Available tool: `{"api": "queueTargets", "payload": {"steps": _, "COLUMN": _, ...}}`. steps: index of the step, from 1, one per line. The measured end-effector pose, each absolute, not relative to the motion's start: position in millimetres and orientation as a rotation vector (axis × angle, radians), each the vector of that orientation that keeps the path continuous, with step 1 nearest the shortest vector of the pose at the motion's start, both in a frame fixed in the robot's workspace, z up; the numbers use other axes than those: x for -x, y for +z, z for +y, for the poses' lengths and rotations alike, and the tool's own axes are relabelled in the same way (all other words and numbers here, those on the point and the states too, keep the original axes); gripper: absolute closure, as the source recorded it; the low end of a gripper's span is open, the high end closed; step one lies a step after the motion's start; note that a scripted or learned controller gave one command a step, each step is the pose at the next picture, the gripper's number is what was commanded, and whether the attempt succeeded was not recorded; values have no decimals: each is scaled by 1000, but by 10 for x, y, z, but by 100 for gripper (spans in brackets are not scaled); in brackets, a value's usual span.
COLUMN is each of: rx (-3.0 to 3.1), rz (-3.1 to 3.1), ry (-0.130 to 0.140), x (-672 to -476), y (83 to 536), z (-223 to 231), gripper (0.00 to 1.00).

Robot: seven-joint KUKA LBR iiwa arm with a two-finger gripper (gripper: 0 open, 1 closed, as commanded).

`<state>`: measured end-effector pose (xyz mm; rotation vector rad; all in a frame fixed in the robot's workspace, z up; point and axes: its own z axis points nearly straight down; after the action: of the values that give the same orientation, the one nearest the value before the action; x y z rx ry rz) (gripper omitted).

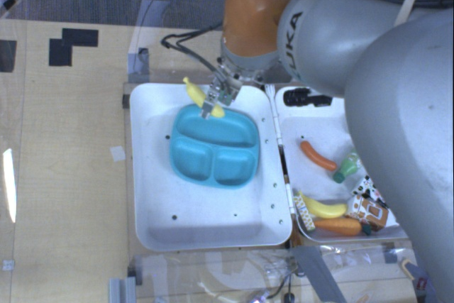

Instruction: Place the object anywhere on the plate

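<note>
A blue divided plate [186, 152] lies in the left white bin [152, 209]. A small yellow banana [194, 91] is at the plate's far rim, one end pointing to the bin's back left corner. My gripper [213, 103] reaches down from the orange-banded wrist and is shut on the banana's right half, with yellow showing between the fingers [208, 110] over the plate's back edge. The arm hides the banana's middle.
The right bin [294, 135] holds an orange sausage-like toy [317, 155], a green piece [347, 167], a second yellow banana [323, 208], a carrot [339, 226] and a patterned toy [365, 206]. The big grey arm covers the view's right side.
</note>
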<state>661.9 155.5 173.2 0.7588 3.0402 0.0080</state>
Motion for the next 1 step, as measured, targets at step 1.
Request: {"api": "queueTargets", "payload": {"steps": 1, "rx": -752, "rz": 3044, "ry": 7, "x": -5969, "y": 2009, "z": 1882, "gripper": 100}}
